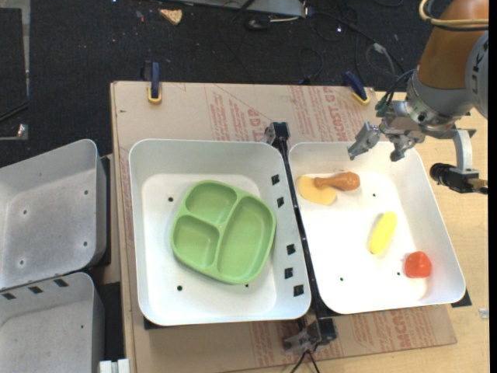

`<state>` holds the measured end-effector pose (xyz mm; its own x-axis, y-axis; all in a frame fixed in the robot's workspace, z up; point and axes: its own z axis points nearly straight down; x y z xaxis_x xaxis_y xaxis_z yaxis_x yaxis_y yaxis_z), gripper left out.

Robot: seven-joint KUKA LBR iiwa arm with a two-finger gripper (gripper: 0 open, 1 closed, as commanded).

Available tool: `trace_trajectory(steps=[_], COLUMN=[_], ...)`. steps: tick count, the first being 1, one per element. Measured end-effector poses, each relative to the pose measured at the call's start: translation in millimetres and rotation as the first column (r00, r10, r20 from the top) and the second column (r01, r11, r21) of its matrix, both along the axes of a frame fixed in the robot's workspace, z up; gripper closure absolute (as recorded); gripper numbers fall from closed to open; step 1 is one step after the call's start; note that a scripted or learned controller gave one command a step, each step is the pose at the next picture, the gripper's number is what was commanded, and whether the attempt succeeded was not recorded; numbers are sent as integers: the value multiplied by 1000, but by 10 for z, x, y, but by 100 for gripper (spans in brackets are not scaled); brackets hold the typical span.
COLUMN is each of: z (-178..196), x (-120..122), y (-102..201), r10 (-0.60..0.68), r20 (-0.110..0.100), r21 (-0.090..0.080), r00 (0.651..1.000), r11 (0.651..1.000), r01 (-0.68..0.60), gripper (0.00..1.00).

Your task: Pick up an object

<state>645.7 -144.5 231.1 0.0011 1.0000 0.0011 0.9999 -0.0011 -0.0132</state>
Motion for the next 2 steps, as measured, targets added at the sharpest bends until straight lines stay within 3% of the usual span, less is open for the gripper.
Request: trace_trajectory(steps=[1,2], z=[90,-334], x=[21,3], y=[7,0], r10=[2,1], r20=[13,11], r21=[-1,-2], r00=[1000,1000], r11=[1000,1000], r01=[-2,-1], gripper=[0,0])
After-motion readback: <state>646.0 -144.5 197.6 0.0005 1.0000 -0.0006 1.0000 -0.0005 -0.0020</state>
